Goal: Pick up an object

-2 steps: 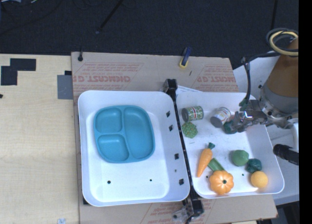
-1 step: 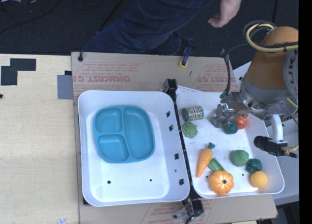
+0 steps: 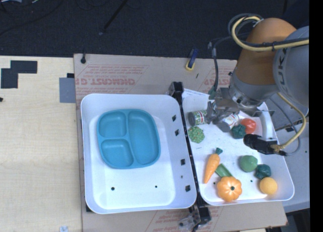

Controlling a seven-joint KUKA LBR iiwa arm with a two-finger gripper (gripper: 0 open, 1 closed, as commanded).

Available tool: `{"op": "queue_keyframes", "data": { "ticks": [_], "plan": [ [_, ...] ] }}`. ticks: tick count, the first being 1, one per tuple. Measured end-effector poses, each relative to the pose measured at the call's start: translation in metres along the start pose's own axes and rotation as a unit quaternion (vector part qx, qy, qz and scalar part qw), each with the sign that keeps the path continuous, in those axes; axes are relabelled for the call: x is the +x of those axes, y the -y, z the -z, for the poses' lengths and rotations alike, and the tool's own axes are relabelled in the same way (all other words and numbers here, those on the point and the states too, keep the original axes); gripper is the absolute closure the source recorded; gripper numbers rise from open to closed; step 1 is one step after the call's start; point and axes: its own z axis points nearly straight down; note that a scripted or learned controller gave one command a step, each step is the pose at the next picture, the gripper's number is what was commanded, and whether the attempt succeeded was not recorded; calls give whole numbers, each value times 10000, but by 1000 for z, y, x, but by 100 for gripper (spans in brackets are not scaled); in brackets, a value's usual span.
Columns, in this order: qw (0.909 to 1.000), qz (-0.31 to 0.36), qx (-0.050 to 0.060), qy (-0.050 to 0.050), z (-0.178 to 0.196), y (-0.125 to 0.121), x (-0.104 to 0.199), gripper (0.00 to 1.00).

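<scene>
The gripper (image 3: 218,117) hangs low over the upper part of the right bin (image 3: 288,191), in the right half of the frame. I cannot tell whether it is clenched or released. A can (image 3: 198,118) lies on its side just left of the gripper, very close or touching; I can't say which. Nothing is plainly in its grasp.

A second, paler can (image 3: 231,120) lies just right of the gripper, with a tomato (image 3: 248,124) beside it and a dark teal piece (image 3: 238,132) just below. The broccoli (image 3: 196,134) sits below the first can, near the bin's left wall. Lower down, a carrot (image 3: 212,166) lies at a slant with its green top upward. A pumpkin (image 3: 229,188) rests at the bottom edge, and a lemon (image 3: 268,186) sits in the lower right corner. A green ball (image 3: 248,163) and another teal piece (image 3: 262,171) sit between the lemon and the tomato.

The left bin (image 3: 93,175) holds a blue divided plate (image 3: 128,138) in its upper half.

Both bins rest on a cardboard sheet (image 3: 131,74) with red print. A pale wooden bench (image 3: 35,145) fills the left of the frame. Across the top is dark floor (image 3: 151,13) with loose cables
</scene>
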Motion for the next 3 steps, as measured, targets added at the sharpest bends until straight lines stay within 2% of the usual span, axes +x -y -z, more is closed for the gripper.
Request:
{"op": "queue_keyframes", "data": {
  "ticks": [1,2,3],
  "plan": [
    [10000,-5,14,4,-18,-11,49,100],
    [10000,-24,6,9,-12,-10,45,100],
    [10000,-11,14,8,-15,-8,61,100]
  ]
}}
